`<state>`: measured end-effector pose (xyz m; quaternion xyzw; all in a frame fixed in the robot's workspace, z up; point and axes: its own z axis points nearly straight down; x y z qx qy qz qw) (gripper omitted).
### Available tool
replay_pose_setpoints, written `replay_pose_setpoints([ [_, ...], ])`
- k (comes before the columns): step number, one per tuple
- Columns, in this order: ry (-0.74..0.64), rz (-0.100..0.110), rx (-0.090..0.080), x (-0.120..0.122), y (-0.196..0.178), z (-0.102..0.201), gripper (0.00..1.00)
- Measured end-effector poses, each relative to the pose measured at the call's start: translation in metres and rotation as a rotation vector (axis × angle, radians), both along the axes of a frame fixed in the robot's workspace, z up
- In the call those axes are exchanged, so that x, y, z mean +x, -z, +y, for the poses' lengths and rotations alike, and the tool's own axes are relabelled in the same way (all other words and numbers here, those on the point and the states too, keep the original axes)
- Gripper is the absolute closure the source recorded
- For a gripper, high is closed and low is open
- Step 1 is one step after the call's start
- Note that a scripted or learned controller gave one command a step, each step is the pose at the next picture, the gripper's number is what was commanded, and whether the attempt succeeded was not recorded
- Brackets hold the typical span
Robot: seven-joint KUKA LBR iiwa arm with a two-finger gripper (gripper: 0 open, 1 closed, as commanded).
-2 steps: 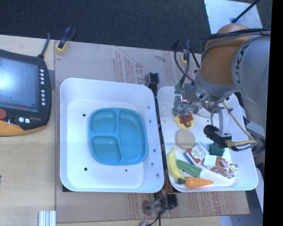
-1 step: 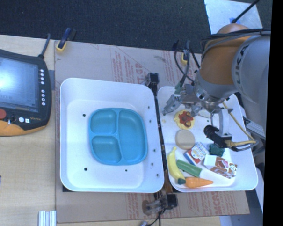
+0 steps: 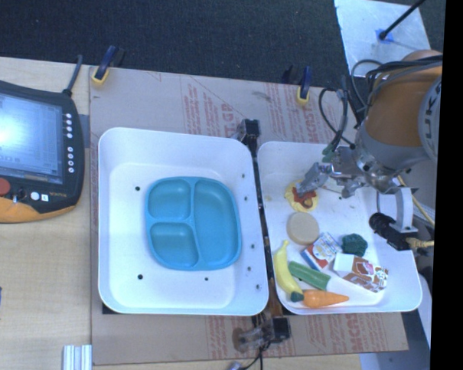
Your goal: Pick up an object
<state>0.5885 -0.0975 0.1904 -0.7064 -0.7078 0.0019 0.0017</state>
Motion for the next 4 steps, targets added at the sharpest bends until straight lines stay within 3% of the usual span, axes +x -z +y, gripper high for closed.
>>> replay_pose_setpoints([
  [1, -0.004, 0.001, -0.001, 0.047, 0.1, -0.004, 0.0],
  [2, -0.003, 0.0, -0.001, -0.027, 0.099, -0.015, 0.0],
  [3, -0.001, -0.003, 0.0, 0.026, 0.098, -0.021, 0.0],
  [4, -0.001, -0.002, 0.001, 0.058, 0.098, -0.01, 0.0],
])
